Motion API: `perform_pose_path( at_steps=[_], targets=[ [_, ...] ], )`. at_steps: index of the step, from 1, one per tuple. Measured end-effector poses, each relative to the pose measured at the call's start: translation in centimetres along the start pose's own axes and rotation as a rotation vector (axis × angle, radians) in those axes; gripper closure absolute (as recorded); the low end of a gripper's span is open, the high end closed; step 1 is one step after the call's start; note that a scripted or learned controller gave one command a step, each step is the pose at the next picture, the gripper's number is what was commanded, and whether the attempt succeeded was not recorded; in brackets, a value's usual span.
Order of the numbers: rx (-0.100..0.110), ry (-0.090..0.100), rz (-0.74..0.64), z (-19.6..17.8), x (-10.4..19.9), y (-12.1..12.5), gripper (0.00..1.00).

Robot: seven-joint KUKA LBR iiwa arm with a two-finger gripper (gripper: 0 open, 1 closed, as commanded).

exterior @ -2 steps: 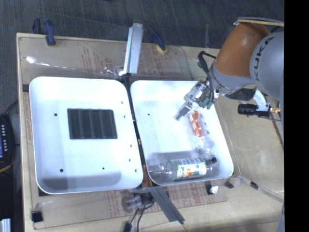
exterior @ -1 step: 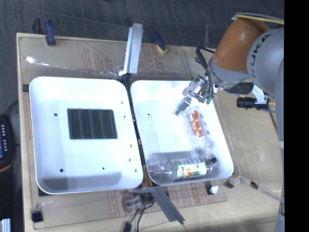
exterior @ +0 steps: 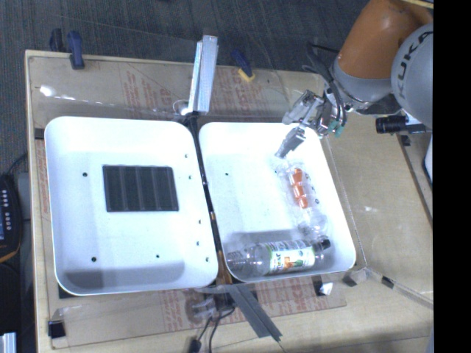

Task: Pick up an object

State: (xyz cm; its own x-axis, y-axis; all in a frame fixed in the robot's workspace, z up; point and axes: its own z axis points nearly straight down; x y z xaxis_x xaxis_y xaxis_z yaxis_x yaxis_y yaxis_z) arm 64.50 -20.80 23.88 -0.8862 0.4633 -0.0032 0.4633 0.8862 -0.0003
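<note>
Seen from the one camera above, the wooden desk [exterior: 383,197] carries two shallow white plastic bins side by side. The left bin [exterior: 66,197] holds a flat dark grey ribbed rectangular panel [exterior: 140,188], lying near its middle. The right bin [exterior: 235,190] holds two clear plastic bottles. One, with an orange label [exterior: 300,191], lies lengthwise along the bin's right wall, its neck pointing toward the far right corner. The other, with a green and orange label and a dark cap [exterior: 278,257], lies on its side along the near wall, its cap toward the near right corner. The two bottles come close together at that corner.

The grey arm with its orange band [exterior: 375,31] reaches in from the right, and its end effector [exterior: 293,140] hangs over the far right corner of the right bin, just above the neck end of the orange-labelled bottle. Whether its fingers are wide, narrow or closed on anything cannot be told from this angle.
</note>
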Motion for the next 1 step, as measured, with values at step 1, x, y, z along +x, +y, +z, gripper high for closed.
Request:
perform_pose_path(
  at_steps=[1],
  targets=[
    [0.000,0.004,-0.089,7.80,0.66,-0.27,0.00]
  ],
)
